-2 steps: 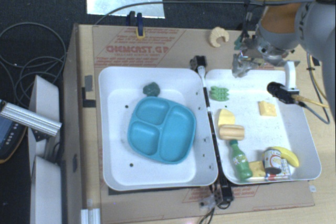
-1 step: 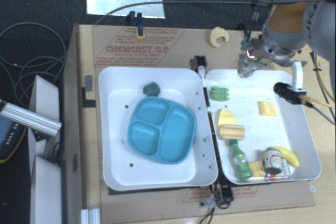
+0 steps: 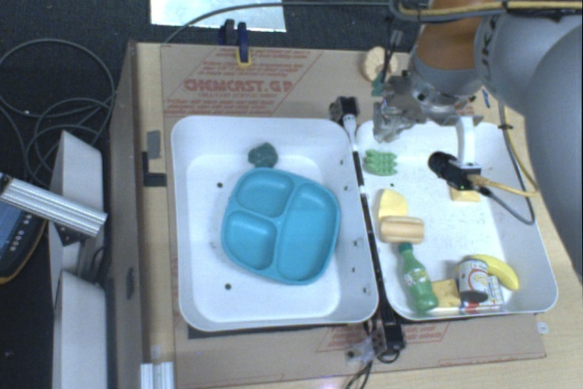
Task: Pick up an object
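Observation:
My gripper point(image 3: 386, 130) hangs over the far left corner of the right bin point(image 3: 528, 237). Just in front of it lies a small green bumpy piece point(image 3: 381, 162), apart from the gripper. Further forward along the bin's left side are a yellow wedge point(image 3: 392, 202), a tan bun point(image 3: 402, 229) and a green bottle point(image 3: 417, 279). At the front right a can point(image 3: 475, 281) lies beside a banana point(image 3: 501, 272). A small yellow block point(image 3: 446, 291) sits next to the bottle.
The left bin point(image 3: 196, 196) holds a blue divided plate point(image 3: 279, 226) and a small dark green lump point(image 3: 264, 155) behind it. A pale yellow object point(image 3: 373, 63) rests on the cardboard behind the right bin. Cables lie left of the bench.

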